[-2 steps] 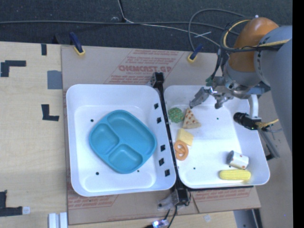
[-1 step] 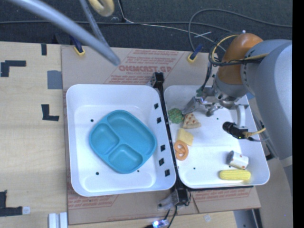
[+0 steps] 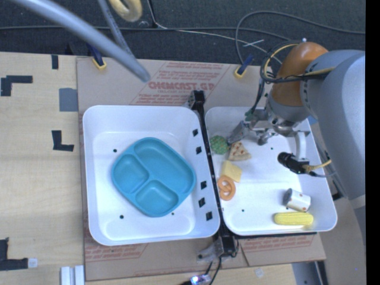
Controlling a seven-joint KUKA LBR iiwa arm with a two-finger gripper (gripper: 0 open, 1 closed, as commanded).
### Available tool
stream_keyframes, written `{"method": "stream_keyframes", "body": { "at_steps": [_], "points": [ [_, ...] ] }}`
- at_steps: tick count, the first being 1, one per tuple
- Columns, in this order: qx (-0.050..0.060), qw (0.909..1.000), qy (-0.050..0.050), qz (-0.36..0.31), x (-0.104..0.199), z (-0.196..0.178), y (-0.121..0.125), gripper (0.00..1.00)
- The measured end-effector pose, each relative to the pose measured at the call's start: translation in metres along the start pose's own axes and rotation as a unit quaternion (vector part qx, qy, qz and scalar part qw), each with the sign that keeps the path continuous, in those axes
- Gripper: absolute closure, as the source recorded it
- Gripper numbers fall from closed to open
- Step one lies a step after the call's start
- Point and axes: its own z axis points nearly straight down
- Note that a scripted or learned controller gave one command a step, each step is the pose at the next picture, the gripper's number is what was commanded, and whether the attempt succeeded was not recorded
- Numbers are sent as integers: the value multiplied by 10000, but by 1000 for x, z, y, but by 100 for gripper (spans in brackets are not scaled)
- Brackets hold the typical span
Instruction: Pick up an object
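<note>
The toy pizza slice (image 3: 239,153), a flat tan triangle with red spots, lies in the upper left part of the right bin (image 3: 261,180), a shallow white tray with smooth walls and rounded corners. The end effector (image 3: 246,134) hovers just above the pizza slice, toward the bin's far wall. It hangs from a grey arm with an orange band, and I cannot tell whether it is released or clenched; nothing is seen grasped in it.

Just left of the pizza slice, nearly touching it, sits a knobbly green broccoli floret (image 3: 218,145), close against the bin's left wall. Just below the pizza slice lies a pale yellow cheese block (image 3: 231,171), smooth and squarish. Below that again, touching the cheese, is an orange pretzel (image 3: 225,188), a looped ring shape.

Well apart from the pizza slice, toward the lower right corner, a small white and grey cylinder (image 3: 297,201) lies on its side. A ridged yellow corn cob (image 3: 293,219) lies lengthwise just beyond it.

Left of the pizza slice, across the shared walls, the left bin (image 3: 101,135) holds a blue divided plate (image 3: 153,176), glossy plastic with three compartments. Both bins rest on a brown cardboard sheet (image 3: 178,82) laid over the pale wooden table (image 3: 35,159).
</note>
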Motion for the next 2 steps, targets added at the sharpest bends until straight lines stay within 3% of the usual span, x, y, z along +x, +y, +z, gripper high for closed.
{"method": "stream_keyframes", "body": {
  "at_steps": [1,2],
  "points": [
    [-2,10000,-7,-9,0,-9,0,100],
    [-12,10000,10,6,-4,-69,-2,100]
  ]
}}
